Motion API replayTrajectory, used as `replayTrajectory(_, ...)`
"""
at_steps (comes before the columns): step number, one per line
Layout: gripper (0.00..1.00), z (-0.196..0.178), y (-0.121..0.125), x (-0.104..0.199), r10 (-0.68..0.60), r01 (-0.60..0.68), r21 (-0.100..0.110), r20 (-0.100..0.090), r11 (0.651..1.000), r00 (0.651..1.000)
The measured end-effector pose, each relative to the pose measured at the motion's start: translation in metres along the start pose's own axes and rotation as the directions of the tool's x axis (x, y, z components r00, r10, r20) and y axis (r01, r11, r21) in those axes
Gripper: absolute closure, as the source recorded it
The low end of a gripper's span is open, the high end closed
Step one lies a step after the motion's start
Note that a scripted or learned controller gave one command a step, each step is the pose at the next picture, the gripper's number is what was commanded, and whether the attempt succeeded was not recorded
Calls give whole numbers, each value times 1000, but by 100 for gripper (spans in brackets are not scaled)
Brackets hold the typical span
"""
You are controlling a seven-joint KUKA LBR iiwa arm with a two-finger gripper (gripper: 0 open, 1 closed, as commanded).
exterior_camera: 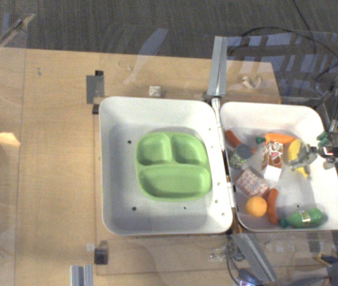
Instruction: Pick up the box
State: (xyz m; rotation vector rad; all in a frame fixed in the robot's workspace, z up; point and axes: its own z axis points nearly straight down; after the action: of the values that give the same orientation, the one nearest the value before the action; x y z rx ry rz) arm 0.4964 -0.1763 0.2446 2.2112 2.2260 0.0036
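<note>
Red-and-white box (272, 158) in right bin (333, 186), gripper (309, 155) just right, apparently over banana (294, 154), grip unclear

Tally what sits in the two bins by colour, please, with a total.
Green: 2, the divided tray and the bottle
Orange: 3, the round fruit, the carrot-like piece, the stick
Red and white: 2, the box and the packet
Yellow: 1, the banana-like piece
Total: 8

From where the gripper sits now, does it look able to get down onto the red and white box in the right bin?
Probably yes. The gripper hovers in the right bin just beside the box, whose top is uncovered. The carrot and banana crowd its far edge, which might hamper the fingers.
</note>
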Motion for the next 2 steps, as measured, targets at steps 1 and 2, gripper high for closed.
replayTrajectory(1,0,136,29,50,-15,15,-9,1,1000,1000)
replayTrajectory(2,0,147,37,63,-2,2,-19,3,1000,1000)
